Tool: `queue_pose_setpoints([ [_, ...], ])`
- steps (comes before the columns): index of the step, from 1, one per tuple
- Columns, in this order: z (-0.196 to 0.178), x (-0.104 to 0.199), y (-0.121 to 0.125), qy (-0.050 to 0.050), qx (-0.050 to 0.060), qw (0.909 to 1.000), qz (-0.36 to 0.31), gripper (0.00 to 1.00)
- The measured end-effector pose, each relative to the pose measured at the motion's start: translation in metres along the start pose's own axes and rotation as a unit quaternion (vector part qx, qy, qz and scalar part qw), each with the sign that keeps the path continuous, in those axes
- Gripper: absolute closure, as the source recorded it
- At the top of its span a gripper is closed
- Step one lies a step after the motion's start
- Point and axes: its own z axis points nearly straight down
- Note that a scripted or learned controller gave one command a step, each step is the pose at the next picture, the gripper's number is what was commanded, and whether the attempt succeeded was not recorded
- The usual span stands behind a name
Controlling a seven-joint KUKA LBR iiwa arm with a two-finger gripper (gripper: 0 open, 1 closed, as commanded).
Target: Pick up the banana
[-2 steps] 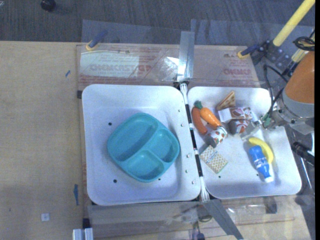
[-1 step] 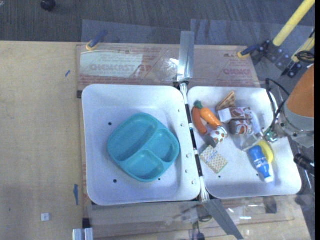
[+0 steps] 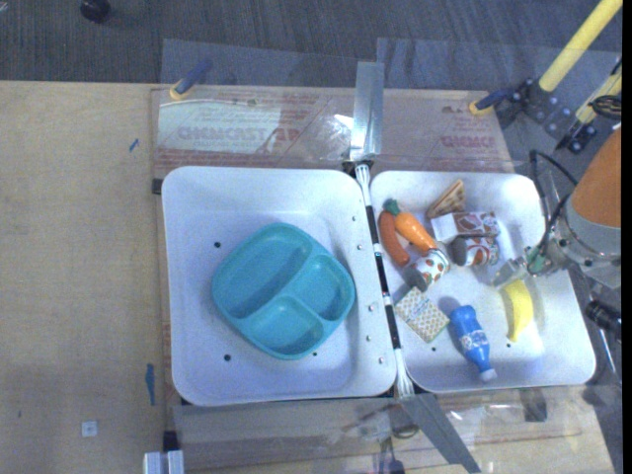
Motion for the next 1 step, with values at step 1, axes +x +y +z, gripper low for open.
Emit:
queue_pose_setpoints([
  [1, -0.1009, 0.1089, 0.0227, 0.002, 0.003, 0.9992, 0.040, 1.00],
])
